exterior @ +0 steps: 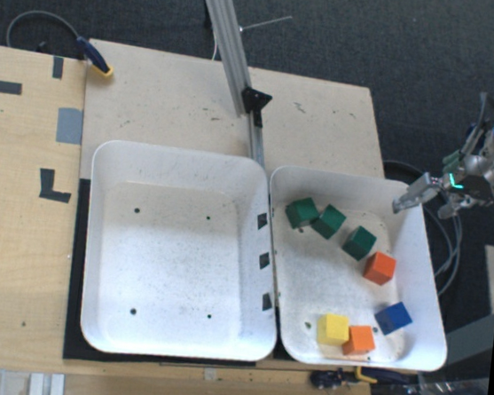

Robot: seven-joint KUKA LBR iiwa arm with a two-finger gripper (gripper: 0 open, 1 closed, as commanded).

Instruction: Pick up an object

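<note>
The right bin (419,249) is carrying every block, and the gripper (428,196) is hovering at its far right corner, fingers spread and grasping nothing. The nearest block, a dark green cube (359,242), is lying just inward toward the bin's centre, an orange cube (379,267) touching it.

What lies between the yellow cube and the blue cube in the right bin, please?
In the camera view, an orange cube sits between the yellow cube and the blue cube, touching the yellow one, near the right bin's front rim.
</note>
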